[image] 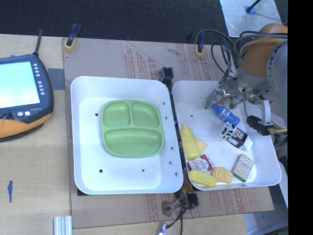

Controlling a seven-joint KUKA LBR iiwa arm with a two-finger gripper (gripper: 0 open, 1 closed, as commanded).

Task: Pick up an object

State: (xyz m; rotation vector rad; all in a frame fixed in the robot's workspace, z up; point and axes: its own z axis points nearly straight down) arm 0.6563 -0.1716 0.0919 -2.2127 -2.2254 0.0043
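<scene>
My gripper (pixel 224 101) hangs low over the back of the right bin (pixel 271 180), its fingers spread open with nothing between them. Just below it, in front, lies a small blue bottle (pixel 226 114), tilted, its upper end close to the fingertips. Beside the bottle is a black-and-white packet (pixel 234 134). A yellow squeeze bottle (pixel 189 142) lies along the bin's left wall. At the front of the bin are a yellow banana-like piece (pixel 202 178), a red packet (pixel 200 162), a tan cracker (pixel 223 174) and a green-and-white box (pixel 243 167).
The left bin (pixel 83 146) holds a green divided plate (pixel 132 129). A teach pendant (pixel 22 94) lies on the bench at far left. Cables (pixel 220 45) loop behind the right bin, and the arm's orange band (pixel 259 53) fills the upper right.
</scene>
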